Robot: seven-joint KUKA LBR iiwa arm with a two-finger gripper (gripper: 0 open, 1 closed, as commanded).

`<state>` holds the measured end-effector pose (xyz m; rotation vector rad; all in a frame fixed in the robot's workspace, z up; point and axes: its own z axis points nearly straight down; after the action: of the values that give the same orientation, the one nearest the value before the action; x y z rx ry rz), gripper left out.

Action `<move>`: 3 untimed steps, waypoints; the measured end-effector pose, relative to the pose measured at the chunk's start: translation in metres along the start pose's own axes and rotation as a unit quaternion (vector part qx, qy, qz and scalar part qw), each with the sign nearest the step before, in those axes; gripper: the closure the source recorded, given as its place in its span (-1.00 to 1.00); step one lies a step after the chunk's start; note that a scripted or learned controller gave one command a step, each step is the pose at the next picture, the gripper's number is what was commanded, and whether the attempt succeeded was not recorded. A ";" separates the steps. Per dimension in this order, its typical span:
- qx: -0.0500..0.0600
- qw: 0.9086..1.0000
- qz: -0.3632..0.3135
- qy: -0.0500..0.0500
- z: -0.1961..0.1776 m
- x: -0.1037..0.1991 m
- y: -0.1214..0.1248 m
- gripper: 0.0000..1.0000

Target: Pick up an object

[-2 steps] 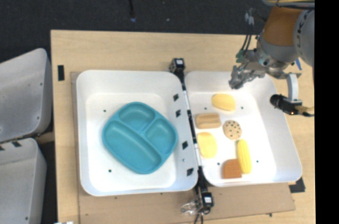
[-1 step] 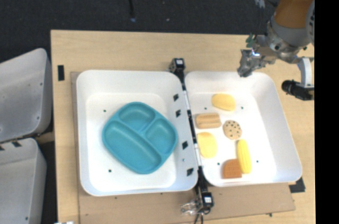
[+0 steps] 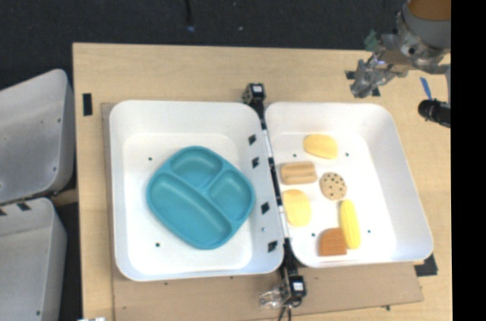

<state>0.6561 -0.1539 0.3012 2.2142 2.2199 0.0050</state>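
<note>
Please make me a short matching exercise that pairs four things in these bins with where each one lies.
Things:
1. blue divided plate
2. cookie
3. corn cob
4. gripper

Places:
A. in the right bin, between the hot dog bun and the bin's right wall
B. above the bench, beyond the right bin's far edge
C. alone in the left bin
D. near the right bin's front edge, beside the orange-brown piece

Pairs: 1-C, 2-A, 3-D, 4-B
</note>
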 end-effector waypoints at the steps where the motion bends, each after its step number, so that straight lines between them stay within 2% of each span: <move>1: 0.004 1.000 0.000 0.001 0.019 0.037 -0.029 1.00; 2: 0.003 1.000 -0.001 0.001 0.017 0.082 -0.051 1.00; 3: 0.004 1.000 -0.001 0.001 0.032 0.126 -0.069 1.00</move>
<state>0.5874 -0.0278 0.2690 2.2164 2.2276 -0.0009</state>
